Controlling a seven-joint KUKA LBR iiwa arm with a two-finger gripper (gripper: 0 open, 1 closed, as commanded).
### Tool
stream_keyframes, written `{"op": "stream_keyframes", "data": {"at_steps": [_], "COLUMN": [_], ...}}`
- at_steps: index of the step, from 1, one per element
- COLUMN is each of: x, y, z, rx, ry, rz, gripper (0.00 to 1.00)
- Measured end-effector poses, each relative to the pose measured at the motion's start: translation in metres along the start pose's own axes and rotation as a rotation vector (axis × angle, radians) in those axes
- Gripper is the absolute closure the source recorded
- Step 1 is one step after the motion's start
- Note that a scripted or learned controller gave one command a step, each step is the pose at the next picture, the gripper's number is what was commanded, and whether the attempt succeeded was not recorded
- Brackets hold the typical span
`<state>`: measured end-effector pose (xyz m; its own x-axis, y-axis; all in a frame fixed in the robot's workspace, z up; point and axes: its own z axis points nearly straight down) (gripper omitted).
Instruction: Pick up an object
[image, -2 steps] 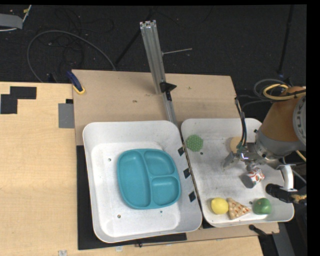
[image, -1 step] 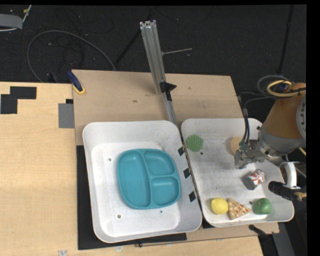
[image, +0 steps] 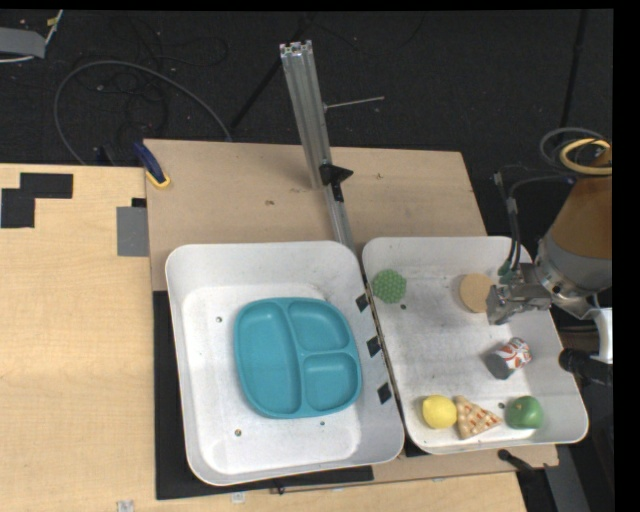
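Camera view: tool (image: 507, 303) near tan disc (image: 475, 293), grip state unclear; can (image: 510, 356) label perhaps red-white, unreadable.

tray (image: 297, 357) in left bin (image: 195, 300), (right bin (image: 430, 260) beside)

Tan round disc (image: 474, 293) lies flat in right bin's far part.

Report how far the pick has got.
Done: the arm has reached in, so the gripper sits over the right bin, beside the tan disc. In hand: nothing shows between its fingers. Left: the whole pick. The green ball, can, lemon, pizza slice and green apple all lie on the bin floor.
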<state>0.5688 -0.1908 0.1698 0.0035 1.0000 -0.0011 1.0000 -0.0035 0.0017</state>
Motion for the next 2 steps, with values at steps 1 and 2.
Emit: {"op": "stream_keyframes", "data": {"at_steps": [1, 2], "x": [-0.003, -0.004], "y": [0.005, 0.006], "z": [-0.044, -0.084], "rx": [-0.001, -0.001], "ry": [0.000, 0.000], "rz": [-0.004, -0.005], "gripper": [1.00, 1.00]}}
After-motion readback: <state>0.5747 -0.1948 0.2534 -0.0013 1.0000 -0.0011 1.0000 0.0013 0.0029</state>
